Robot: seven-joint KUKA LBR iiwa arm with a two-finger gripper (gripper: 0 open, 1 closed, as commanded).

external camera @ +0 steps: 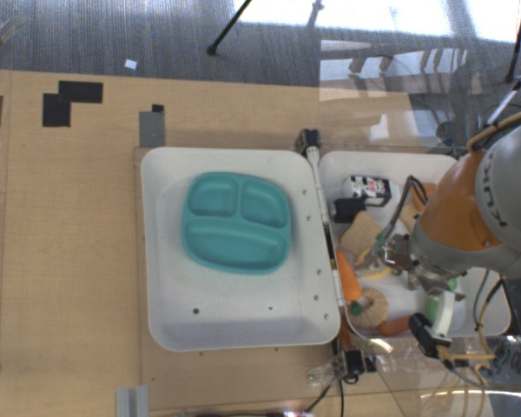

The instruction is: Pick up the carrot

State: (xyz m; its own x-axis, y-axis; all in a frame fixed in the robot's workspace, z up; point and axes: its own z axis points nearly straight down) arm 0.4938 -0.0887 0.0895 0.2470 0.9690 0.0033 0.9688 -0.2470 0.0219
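The carrot (346, 278) is a short orange piece with a green tip, lying along the left wall of the right bin (434, 165). My gripper (384, 252) hangs low inside that bin, just right of the carrot and slightly above it. It sits over a tan piece and a yellow piece. The grey wrist and orange band (456, 207) hide much of the bin's right half. Nothing can be seen held in the gripper.
The left bin (165, 259) holds a teal divided plate (237, 221). Around the carrot lie a tan wedge (359, 229), a round brown piece (371, 303), a reddish sausage (396, 325), a black-and-white packet (368, 188) and a green-and-white item (439, 307). Cables run along the front edge.
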